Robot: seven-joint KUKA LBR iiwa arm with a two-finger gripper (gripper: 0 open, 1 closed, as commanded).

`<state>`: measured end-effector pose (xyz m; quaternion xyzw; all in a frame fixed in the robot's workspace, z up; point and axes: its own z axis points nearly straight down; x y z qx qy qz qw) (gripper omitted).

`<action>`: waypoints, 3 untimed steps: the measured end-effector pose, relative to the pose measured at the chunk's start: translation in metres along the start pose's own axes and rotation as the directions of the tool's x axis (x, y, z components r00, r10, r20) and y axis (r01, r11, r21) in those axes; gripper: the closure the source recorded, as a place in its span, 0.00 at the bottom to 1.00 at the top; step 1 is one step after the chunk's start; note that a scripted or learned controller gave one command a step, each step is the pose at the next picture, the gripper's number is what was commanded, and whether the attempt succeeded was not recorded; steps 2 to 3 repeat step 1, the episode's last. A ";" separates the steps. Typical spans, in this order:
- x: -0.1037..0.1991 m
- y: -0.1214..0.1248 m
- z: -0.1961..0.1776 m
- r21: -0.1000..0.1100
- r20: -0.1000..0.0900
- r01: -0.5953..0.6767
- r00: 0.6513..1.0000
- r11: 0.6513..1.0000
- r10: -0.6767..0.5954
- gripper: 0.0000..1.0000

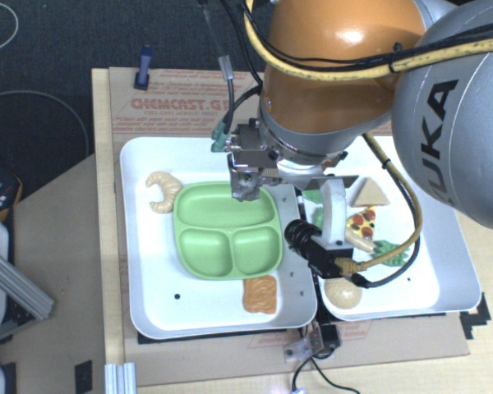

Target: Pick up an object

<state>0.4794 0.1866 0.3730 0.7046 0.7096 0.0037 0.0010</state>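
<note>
A green divided plate (pixel 228 235) lies in the left bin (pixel 148 245). Beside its upper left corner sits a pale croissant (pixel 163 190), and a brown breaded piece (pixel 260 294) lies just below the plate. My gripper (pixel 246 185) hangs over the plate's upper right rim, under the big orange and grey wrist. In the right bin (pixel 444 277) I see a pizza slice (pixel 362 227), a tan wedge (pixel 370 193), a green leafy piece (pixel 393 254) and a pale round item (pixel 343 292). The arm hides much of that bin.
Black and yellow cables (pixel 345 261) loop from the wrist across the seam between the bins. A cardboard sheet (pixel 181 97) lies under both bins, with a blue clip (pixel 143 67) at its far left corner. A metal rail (pixel 16 290) stands at the left.
</note>
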 end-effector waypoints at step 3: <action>-0.054 -0.002 0.093 0.015 0.006 -0.011 1.000 1.000 0.011 1.00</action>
